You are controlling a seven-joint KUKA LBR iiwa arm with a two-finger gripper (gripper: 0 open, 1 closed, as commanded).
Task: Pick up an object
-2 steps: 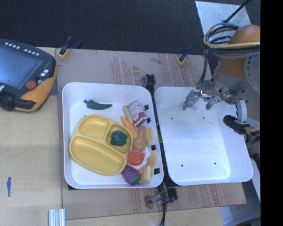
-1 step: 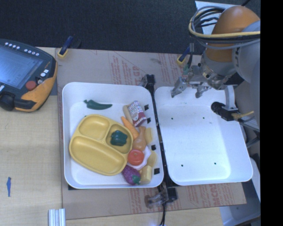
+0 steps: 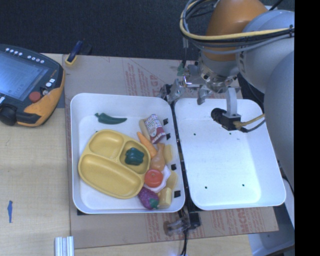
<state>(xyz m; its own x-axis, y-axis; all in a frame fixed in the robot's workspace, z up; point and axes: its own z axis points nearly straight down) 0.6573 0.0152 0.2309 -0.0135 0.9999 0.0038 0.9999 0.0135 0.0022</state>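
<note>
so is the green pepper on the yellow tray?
No. The pepper lies on the bin floor, above the tray.

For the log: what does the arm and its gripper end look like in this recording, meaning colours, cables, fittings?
The arm is pale grey with a rounded orange band above the wrist. Yellow and black cables loop around that band. Below it sits a silver metal gripper assembly, with a small black fitting and a yellowish lead trailing off it.

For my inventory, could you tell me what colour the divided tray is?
Yellow; the divided tray shows in the camera view.
</note>
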